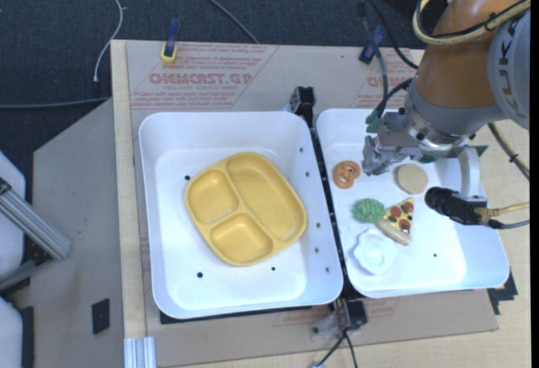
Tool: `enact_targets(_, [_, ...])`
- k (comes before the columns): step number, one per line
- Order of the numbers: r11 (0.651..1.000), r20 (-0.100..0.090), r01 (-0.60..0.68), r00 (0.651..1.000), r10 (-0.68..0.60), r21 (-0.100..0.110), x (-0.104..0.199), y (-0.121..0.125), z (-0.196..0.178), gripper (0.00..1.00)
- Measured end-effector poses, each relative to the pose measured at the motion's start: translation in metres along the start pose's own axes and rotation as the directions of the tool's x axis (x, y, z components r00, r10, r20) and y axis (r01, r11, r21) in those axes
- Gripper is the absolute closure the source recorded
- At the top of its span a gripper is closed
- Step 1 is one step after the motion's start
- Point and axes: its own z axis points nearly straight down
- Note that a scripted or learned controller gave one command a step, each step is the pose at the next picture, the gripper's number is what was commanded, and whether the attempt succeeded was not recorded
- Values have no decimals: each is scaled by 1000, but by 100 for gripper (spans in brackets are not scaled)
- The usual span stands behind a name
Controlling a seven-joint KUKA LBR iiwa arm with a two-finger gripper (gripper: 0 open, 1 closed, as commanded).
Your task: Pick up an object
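Observation:
The right bin (446, 269) holds a small brown donut (345, 174), a tan round cookie (413, 178), a green broccoli piece (368, 209), a pizza slice (397, 220) and a white cup-like piece (374, 253). My gripper (379, 154) hangs over the bin's upper part, between the donut and the cookie, just above them. The wrist body hides its tips. Nothing shows in its grasp.
The left bin (168, 274) holds a yellow three-compartment tray (244, 208). A black cylinder (455, 205) on the arm's wrist juts over the right bin. Black clamps (301, 98) sit between the bins. Cardboard underlies both bins.

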Motion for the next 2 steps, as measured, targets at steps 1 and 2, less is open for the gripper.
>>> enact_targets(1, [1000, 0, 0, 1000, 0, 0, 41, -17, 6, 100])
enact_targets(2, [1000, 0, 1, 1000, -1, 0, 87, -24, 6, 100])
